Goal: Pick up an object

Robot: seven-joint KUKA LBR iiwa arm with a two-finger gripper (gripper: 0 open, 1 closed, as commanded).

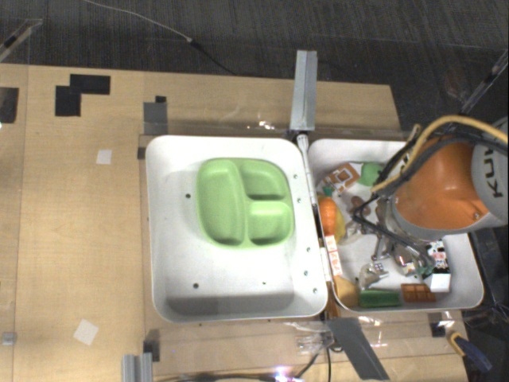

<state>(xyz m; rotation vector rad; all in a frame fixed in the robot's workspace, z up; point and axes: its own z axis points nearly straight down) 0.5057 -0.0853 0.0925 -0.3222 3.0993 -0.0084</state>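
Note:
My gripper (382, 265) hangs low inside the right bin (471, 294), under the orange wrist band (441, 185), which hides the bin's middle. Around it lie an orange carrot-like piece (328, 216) by the left wall, a green piece (371, 172) at the back, a flat dark green block (378, 298) and a brown block (417, 294) along the front wall. A small white and green item (439, 280) sits to the gripper's right. I see nothing clearly held by the gripper.
The left bin (171, 293) holds a light green divided plate (242, 201). A printed packet (342, 177) lies at the right bin's back left. A metal post (305, 94) stands behind the divide between the bins. Cables loop over the wrist.

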